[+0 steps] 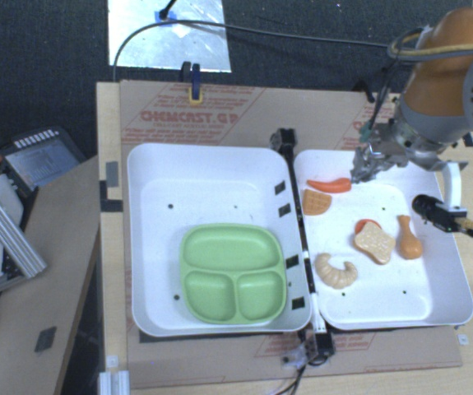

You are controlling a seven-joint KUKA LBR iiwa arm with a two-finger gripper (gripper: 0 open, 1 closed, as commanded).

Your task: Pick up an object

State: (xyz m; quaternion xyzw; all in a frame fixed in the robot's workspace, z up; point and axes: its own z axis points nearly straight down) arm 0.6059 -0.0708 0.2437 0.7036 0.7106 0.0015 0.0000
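Note:
In the right bin (433, 307) lie several toy foods: a red chilli (329, 185), an orange wedge (316, 203), a bread slice with a red piece behind it (373, 243), a drumstick (408, 239) and a curled shrimp (336, 271). My gripper (362, 172) hangs low at the bin's far side, right next to the chilli's right end. The fingers are small and dark against the arm, so their state is unclear. Nothing visibly sits between them.
The left bin (158, 179) holds a green three-compartment plate (232, 273). A black divider clip strip (295, 220) runs between the bins. A black part of the arm (438, 213) juts over the right bin's right side. A grey device (39, 161) sits off the bench at left.

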